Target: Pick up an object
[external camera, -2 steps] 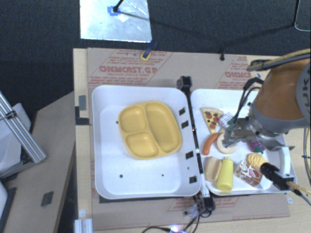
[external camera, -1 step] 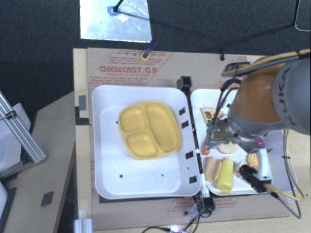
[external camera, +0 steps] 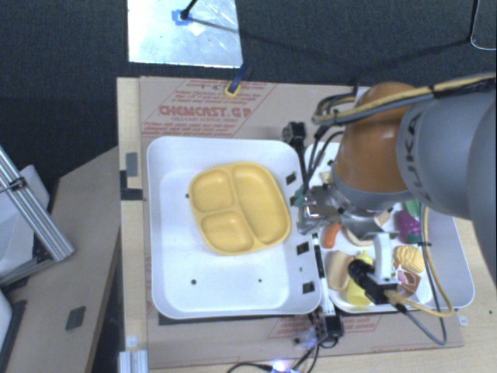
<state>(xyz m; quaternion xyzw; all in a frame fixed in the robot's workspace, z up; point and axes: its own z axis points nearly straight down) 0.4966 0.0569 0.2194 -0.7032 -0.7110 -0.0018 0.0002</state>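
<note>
My gripper [external camera: 324,217] reaches down into the right bin [external camera: 458,286] near its left wall, and the wrist above hides most of it. A small orange piece [external camera: 331,235] lies right beside it, though I cannot tell if the two touch. Around it lie toy foods: a purple piece [external camera: 408,224], a green piece [external camera: 411,207], a tan piece [external camera: 338,269], a yellow piece [external camera: 356,292] and a golden waffle-like piece [external camera: 409,258]. The arm covers the rest of this bin.
The left bin [external camera: 175,286] holds a yellow plate [external camera: 239,207] with three compartments, lying near the bin's middle. Both bins rest on a cardboard sheet [external camera: 202,109]. A shiny metal sheet [external camera: 185,22] lies on the dark floor beyond.
</note>
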